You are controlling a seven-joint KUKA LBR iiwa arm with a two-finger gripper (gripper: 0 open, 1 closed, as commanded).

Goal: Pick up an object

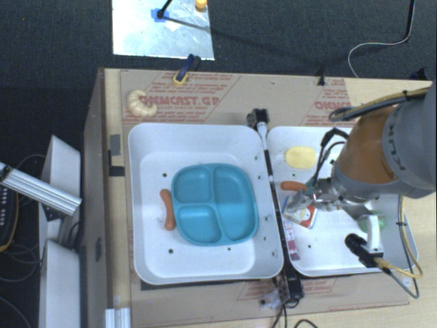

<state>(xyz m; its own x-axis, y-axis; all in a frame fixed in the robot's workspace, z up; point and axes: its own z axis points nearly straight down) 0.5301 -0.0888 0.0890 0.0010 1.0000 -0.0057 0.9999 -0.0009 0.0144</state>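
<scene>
You see the gripper in the right bin, over a crinkled packet. Finger state: you cannot tell. A yellow disc lies at its twelve o'clock

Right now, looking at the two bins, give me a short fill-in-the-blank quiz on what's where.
1. The blue divided plate lies in the ____ bin.
2. The sausage beside that plate lies on its ____ side.
3. The round yellow object lies in the ____ bin.
4. The plate has ____ compartments.

Missing words: left; left; right; three

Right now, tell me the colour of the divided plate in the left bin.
Light blue; the divided plate shows clearly in the camera view.
</scene>
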